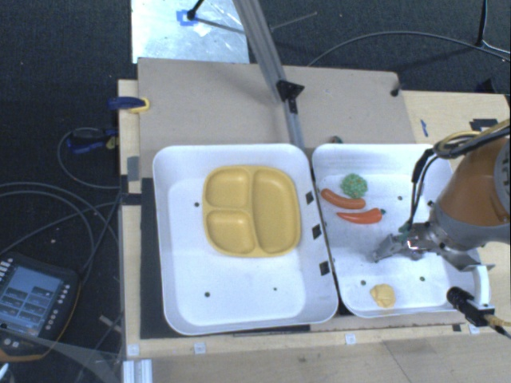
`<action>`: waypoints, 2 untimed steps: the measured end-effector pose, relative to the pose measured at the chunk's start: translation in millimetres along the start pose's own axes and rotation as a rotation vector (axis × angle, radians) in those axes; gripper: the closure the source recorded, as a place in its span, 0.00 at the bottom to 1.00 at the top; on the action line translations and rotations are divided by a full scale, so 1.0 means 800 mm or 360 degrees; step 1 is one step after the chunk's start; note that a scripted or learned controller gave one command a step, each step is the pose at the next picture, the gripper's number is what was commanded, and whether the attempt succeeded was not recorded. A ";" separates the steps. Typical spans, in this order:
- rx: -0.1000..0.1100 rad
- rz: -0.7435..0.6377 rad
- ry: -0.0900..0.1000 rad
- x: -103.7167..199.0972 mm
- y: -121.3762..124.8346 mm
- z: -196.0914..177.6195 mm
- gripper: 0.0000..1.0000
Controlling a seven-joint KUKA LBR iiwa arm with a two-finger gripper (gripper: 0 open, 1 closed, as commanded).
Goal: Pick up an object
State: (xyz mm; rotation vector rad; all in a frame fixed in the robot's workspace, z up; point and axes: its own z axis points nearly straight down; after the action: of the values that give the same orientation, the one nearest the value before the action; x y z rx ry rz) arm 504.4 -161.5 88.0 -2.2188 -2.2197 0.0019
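Observation:
The right bin [415,162] holds a green broccoli piece [354,185], a red sausage [342,199], a red chili pepper [361,216] and a small yellow lump [383,295]. My gripper [386,250] hangs low over the middle of that bin, pointing left. It is below and to the right of the chili pepper and above the yellow lump, apart from both. Nothing shows in its grasp.
A yellow divided plate [251,210] lies in the left bin [239,302]. A metal pole [267,46] slants across the back of the bench. The arm's orange band [471,190] covers the right bin's far right side.

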 end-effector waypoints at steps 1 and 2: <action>-0.0009 0.0000 -0.0002 0.000 0.002 -0.016 1.00; -0.0014 -0.0008 -0.0005 0.001 0.004 -0.070 1.00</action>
State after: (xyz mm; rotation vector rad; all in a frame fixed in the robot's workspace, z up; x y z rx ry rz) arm 507.5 -160.9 144.0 -2.2194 -2.2309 -0.0050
